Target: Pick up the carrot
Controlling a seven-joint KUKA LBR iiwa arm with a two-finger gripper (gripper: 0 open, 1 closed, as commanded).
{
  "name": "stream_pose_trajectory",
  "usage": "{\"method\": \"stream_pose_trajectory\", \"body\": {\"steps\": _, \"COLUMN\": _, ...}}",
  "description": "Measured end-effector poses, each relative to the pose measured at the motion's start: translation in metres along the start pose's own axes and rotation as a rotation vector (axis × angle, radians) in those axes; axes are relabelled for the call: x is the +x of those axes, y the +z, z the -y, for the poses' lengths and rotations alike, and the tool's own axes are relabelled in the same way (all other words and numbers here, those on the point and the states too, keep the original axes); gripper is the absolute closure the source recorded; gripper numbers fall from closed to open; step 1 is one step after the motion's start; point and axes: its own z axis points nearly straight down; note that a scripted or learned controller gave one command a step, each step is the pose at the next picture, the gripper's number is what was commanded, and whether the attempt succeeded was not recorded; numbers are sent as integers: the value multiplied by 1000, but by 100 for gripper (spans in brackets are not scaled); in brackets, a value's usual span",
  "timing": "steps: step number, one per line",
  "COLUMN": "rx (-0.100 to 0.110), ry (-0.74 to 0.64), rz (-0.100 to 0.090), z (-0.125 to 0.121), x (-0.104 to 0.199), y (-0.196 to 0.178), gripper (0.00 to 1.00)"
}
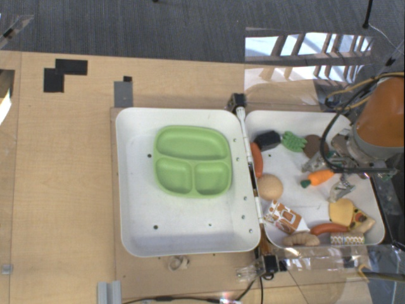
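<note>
Seen from above, at a slant: pale wooden desk (63,189) bearing two white bins side by side

Left bin (136,227): a green three-part plate (192,160) near the middle, lying flat

Right bin (297,201), crowded: a red sausage (256,159) along the left wall, a black block (266,139) just above it, a green toy (293,141) beside that, a tan egg (270,187) lower down, a small printed carton (283,216) under the egg, a peanut-shaped piece (302,239) and a second sausage (329,228) by the near wall, a yellow wedge (342,212) to the right

Carrot (317,178) lying flat on the bin floor, right of the egg, orange body pointing right, green tip left

Claw (330,175) straddling the carrot's right end, metal fingers (314,164) spread above and below it, released, carrot between them and seemingly still resting on the floor; grey arm with orange band (381,119) reaching in from the right
</note>
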Motion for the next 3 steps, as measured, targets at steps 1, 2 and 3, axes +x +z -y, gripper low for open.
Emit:
{"method": "stream_pose_trajectory", "body": {"steps": 1, "rx": 1, "ry": 8, "rz": 1, "z": -25, "x": 37, "y": -1, "gripper": 0}}
{"method": "stream_pose_trajectory", "body": {"steps": 2, "rx": 4, "ry": 22, "rz": 4, "z": -40, "x": 60, "y": -2, "gripper": 0}}
{"method": "stream_pose_trajectory", "body": {"steps": 3, "rx": 3, "ry": 154, "rz": -3, "z": -35, "x": 56, "y": -2, "gripper": 0}}
